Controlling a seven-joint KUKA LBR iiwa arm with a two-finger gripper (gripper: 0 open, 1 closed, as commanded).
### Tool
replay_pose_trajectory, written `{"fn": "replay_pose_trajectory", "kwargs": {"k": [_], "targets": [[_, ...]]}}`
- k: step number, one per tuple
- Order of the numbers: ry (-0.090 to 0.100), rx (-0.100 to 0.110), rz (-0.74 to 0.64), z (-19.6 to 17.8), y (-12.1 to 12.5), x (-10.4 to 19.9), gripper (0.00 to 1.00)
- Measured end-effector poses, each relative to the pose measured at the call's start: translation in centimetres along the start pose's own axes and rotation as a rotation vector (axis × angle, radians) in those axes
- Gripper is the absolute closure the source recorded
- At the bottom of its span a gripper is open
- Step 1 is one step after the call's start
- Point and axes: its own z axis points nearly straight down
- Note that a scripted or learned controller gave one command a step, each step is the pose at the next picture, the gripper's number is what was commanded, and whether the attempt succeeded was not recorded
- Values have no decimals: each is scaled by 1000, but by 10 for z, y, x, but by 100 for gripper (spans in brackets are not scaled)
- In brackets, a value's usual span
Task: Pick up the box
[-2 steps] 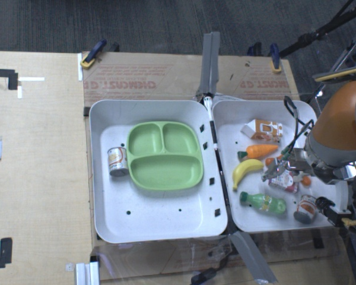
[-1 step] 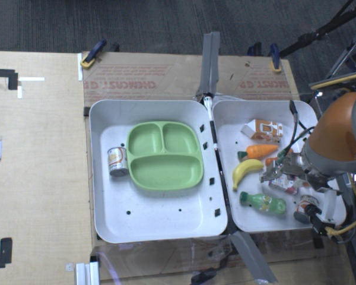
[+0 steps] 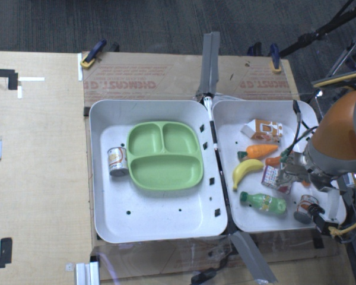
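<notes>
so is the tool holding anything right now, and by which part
Cannot be told. The tool sits low in the right bin, over a small red-and-white packet beside the banana, but nothing visibly sits between its tips.

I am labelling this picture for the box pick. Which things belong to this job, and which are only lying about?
Belong to the job:
- small orange-and-white carton box, far side of the right white bin
- the arm's gripper, low over the right bin

Lying about:
- yellow banana
- orange carrot
- green plastic bottle
- green divided plate
- small tin can, left white bin
</notes>
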Motion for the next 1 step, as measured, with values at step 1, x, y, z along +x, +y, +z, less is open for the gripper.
{"fn": "replay_pose_trajectory", "kwargs": {"k": [1], "targets": [[0,0,0,0,0,0,0]]}}
